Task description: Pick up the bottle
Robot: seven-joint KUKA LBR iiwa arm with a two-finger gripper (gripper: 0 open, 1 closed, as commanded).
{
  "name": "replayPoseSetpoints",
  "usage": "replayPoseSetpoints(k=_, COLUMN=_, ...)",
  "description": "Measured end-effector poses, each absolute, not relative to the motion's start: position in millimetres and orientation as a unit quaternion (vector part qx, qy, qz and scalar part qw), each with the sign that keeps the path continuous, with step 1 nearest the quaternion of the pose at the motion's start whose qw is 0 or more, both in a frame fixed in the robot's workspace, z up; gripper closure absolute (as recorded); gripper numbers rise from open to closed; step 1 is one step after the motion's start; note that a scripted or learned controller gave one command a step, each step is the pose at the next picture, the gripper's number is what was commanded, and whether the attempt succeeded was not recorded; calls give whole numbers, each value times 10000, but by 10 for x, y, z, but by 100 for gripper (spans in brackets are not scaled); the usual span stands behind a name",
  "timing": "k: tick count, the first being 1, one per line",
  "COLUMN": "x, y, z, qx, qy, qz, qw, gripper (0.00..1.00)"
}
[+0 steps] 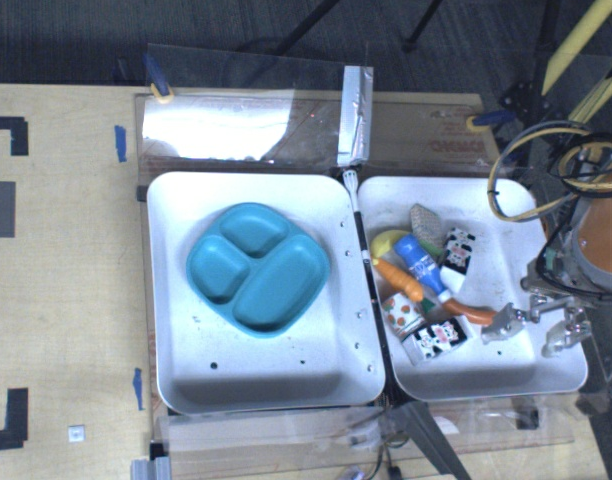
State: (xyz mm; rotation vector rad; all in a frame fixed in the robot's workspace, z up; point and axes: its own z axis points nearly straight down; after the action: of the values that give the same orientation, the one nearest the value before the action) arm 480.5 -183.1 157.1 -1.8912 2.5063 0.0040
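Blue bottle [422,265] with white cap, teal plate [258,268], orange carrot [404,280], black-and-white cow-patterned blocks [438,339], white bins [176,288].

No legible text; faint print on cardboard [456,133] behind bins (unreadable).

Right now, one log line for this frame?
hand: right bin, apart from bottle | bottle: lying among clutter, ungrasped | tray: left bin

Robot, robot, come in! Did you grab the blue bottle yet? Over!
Gripper low over right bin, nothing between fingers. Bottle not picked, lying among toys. Orange carrot pressed against it.
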Motion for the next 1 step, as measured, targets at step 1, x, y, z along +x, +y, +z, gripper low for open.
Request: replayPoseSetpoints(k=1, x=4805, y=-2223, z=1609, qx=-6686, qy=7436, qz=4, qw=23, gripper=0)
